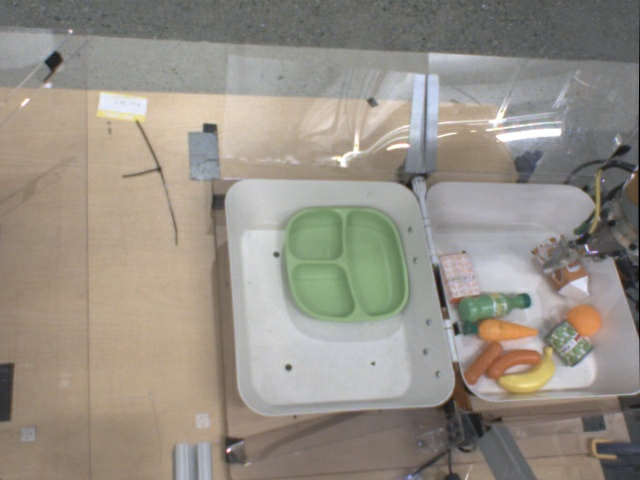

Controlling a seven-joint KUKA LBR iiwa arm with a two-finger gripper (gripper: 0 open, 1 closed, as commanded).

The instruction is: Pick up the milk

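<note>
A small white carton with a brown-orange end, apparently the milk (573, 282), lies in the right bin (500, 208) near its right side. My gripper (557, 257) hangs over the same bin, just up and left of that carton and very close to it; whether it touches the carton is unclear. The arm reaches in from the right edge. Nothing can be made out in the gripper's grasp.
Also in the right bin: a pink patterned box (460, 274), a green bottle (492, 307), a carrot (508, 331), sausages (488, 360), a banana (527, 373), a green packet (568, 344) and an orange (586, 320). A green divided plate (347, 263) lies in the left bin (330, 383).
</note>
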